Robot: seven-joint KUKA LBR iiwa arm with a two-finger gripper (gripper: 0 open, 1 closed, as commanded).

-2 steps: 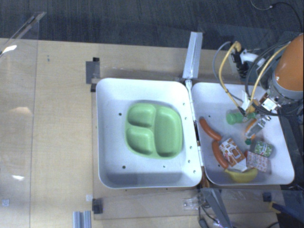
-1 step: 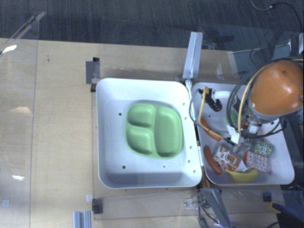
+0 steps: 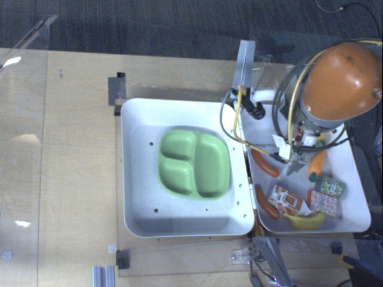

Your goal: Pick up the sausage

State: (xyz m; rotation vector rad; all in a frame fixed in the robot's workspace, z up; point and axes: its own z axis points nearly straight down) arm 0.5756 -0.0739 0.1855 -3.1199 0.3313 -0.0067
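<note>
The right bin [image 3: 358,178] is crowded. The arm [image 3: 338,82] hangs over its 12 o'clock half, cables [image 3: 230,115] looping at 10. A sausage [image 3: 265,162] lies near the bin's middle, the pincer [image 3: 297,160] just beside it at 3 o'clock. A second sausage [image 3: 266,202], carton [image 3: 285,200], banana [image 3: 306,220], carrot [image 3: 316,163] and packets [image 3: 326,196] fill the 6 o'clock half. The left bin [image 3: 140,160] has open floor around its green tray [image 3: 195,163].

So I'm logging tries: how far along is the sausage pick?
Done: the arm is above the right bin, gripper low beside the upper sausage. In hand: nothing visibly between the fingers; that sausage lies on the bin floor, another sausage near the banana. Left: grasping and lifting.
</note>
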